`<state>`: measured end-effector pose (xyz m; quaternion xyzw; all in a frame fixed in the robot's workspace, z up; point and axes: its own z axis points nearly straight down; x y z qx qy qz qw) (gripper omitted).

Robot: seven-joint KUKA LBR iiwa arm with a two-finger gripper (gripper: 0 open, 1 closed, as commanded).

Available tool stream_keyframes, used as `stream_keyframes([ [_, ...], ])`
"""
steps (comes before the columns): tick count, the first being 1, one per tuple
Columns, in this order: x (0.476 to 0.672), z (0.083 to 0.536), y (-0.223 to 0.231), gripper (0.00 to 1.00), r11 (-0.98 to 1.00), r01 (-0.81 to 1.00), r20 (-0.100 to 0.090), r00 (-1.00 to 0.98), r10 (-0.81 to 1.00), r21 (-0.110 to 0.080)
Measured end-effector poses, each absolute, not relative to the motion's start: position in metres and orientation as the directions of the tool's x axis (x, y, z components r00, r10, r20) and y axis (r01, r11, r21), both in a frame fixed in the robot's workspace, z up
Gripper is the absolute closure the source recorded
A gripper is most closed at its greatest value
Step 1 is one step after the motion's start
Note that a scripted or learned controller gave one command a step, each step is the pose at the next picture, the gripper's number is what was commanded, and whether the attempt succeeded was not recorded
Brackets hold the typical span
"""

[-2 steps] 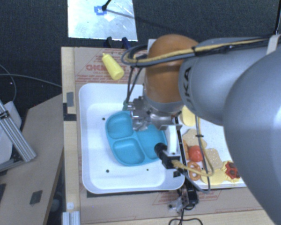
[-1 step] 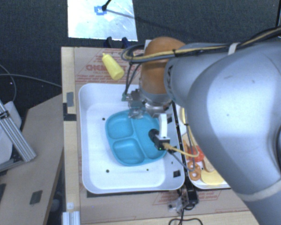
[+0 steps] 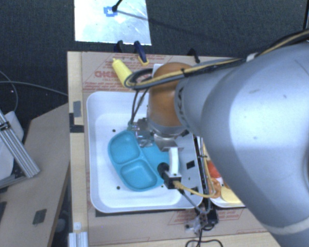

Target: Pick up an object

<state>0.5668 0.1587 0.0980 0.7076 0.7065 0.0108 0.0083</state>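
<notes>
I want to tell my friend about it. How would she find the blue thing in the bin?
Look at the left white bin, the one the grey arm reaches over. Inside lies a blue tray, partly under the arm's end effector. It alone is bright blue, split into two shallow compartments.

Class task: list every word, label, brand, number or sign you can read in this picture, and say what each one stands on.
None can be read for certain.
Red print on the cardboard sheet under the white bins: blurred, too faint to read.
Red marks on the cardboard along the near edge: too small to read.
The blue divided tray, the left bin and the arm show no writing.
</notes>
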Motion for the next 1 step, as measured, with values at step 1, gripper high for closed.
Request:
stream_keyframes([
  [1, 0.5599, 0.2686, 0.1582, 1.0, 0.004, 1.0, 0.005, -0.004, 1.0, 0.016],
])
